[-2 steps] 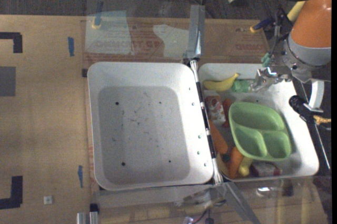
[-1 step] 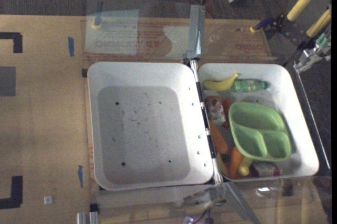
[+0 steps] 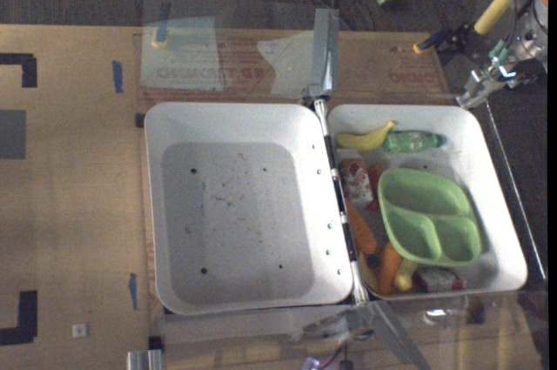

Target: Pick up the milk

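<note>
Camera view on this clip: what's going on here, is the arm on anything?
Nothing is being handled. The gripper sits up at the far right corner, outside the right bin. That bin holds a green divided tray, a banana, a green bottle, carrots and a small carton, probably the milk. The left bin has no items.

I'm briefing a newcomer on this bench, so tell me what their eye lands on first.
The bright green divided tray stands out at once, lying tilted in the right bin over a clutter of small items. Behind it a yellow banana and a green bottle lie along the far wall. The gripper hangs outside that bin's far right corner.
</note>
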